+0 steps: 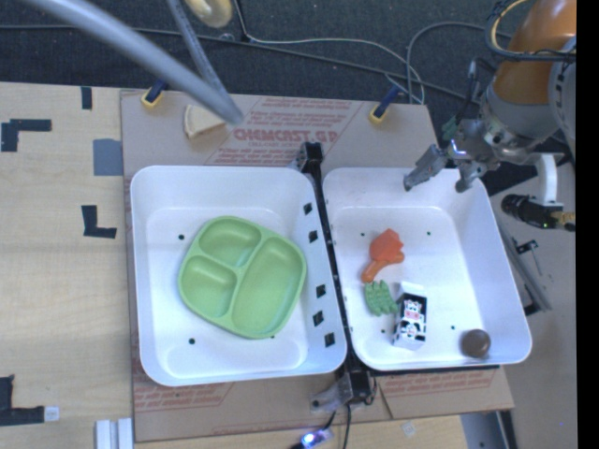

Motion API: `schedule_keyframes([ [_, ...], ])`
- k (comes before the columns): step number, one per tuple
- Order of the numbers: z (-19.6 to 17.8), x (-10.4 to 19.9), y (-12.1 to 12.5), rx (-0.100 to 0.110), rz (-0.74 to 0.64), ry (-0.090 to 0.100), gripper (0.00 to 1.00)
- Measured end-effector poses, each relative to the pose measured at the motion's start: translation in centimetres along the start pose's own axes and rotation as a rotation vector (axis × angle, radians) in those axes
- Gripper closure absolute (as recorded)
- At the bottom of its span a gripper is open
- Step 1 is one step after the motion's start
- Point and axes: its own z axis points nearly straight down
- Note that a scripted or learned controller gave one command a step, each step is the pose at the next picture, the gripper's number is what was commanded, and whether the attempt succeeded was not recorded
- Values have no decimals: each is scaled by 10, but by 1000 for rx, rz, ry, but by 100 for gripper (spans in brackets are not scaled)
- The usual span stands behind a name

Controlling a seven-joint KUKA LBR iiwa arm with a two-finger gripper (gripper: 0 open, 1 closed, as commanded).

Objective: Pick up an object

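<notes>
My claw (440,177) is spread wide, gripping nothing, above the right white bin's (505,279) far rim, well apart from the orange plastic toy (383,253).

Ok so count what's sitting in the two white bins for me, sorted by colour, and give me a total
Green: 2, the divided plate in the left bin and a small leafy toy in the right bin
Orange: 1, the carrot-like toy
Black and white: 1, the small cow-print carton
Brown: 1, the round ball
Total: 5
</notes>
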Motion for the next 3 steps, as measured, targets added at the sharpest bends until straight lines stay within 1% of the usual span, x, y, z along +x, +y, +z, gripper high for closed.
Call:
schedule_keyframes([
  [1,-8,0,2,-13,-3,-2,0],
  [2,56,6,0,-7,-4,-2,0],
  [3,119,0,-2,-7,-3,-2,0],
])
